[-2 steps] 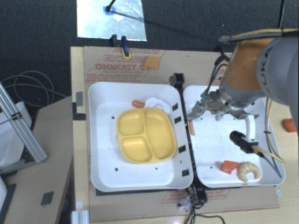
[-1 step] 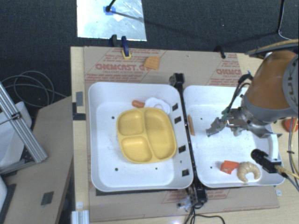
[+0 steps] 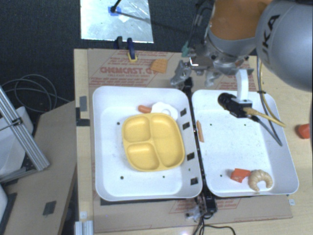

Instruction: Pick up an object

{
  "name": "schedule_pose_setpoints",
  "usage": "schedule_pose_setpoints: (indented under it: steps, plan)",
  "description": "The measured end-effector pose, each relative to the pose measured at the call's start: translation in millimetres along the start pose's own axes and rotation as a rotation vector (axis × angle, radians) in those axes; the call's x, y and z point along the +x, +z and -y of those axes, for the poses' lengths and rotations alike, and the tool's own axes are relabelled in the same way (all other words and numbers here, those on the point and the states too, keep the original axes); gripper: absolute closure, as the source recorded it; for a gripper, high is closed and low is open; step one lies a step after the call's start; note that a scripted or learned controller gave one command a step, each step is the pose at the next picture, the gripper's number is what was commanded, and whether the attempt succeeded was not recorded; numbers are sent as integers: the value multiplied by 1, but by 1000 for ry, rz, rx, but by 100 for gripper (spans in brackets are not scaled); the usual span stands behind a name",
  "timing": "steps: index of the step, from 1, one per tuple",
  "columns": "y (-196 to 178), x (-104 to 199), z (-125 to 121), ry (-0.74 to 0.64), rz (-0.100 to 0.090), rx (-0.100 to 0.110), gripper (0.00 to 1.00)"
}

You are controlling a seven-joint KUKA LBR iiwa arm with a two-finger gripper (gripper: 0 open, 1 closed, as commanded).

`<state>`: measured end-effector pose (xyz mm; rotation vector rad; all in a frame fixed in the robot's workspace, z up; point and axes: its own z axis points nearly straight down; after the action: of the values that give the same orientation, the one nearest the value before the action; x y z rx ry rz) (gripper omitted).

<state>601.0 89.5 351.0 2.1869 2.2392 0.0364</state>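
My two-finger gripper hangs above the bins, grip state unclear; beige croissant remains unpicked.

Robotics lab — arm, bench bins, loose cables.

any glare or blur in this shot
Camera view: glare washes out the foil sheet at the top and brightens the left bin; the arm looms close and soft-edged; the yellow tray and croissant look sharp enough, with only faint shadows.
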Motion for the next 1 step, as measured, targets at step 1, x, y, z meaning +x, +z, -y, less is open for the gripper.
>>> schedule_pose_setpoints:
  steps: [1]
  plan:
    - [175,-83,18,30,12,39,0]
